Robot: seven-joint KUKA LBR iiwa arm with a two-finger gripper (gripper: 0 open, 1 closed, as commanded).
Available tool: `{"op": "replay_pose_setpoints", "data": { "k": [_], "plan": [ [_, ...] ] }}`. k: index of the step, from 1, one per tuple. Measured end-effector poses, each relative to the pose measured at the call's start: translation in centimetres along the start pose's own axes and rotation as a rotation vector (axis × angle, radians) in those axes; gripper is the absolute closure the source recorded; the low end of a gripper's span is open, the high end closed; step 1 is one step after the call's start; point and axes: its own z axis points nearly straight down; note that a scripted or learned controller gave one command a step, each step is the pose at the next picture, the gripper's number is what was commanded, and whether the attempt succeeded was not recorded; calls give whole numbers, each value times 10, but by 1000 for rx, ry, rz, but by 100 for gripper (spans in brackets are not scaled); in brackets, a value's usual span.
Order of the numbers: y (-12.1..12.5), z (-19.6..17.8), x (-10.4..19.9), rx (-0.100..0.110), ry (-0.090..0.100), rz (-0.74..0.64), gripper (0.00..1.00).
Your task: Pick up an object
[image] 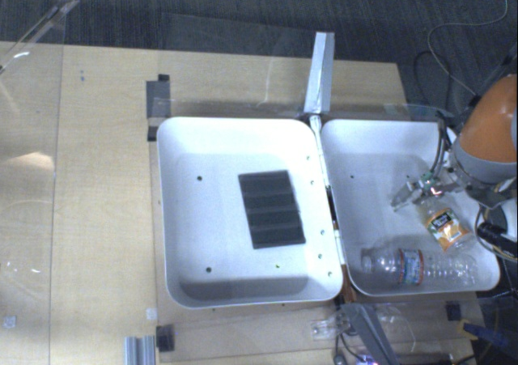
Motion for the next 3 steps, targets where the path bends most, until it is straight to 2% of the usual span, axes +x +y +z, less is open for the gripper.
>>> {"op": "replay_pose_setpoints", "data": {
  "k": [2, 3],
  "plan": [
    [0, 0, 0, 0, 0, 1, 0],
    [-61, -2, 35, -5, -3, 16, 0]
  ]
}}
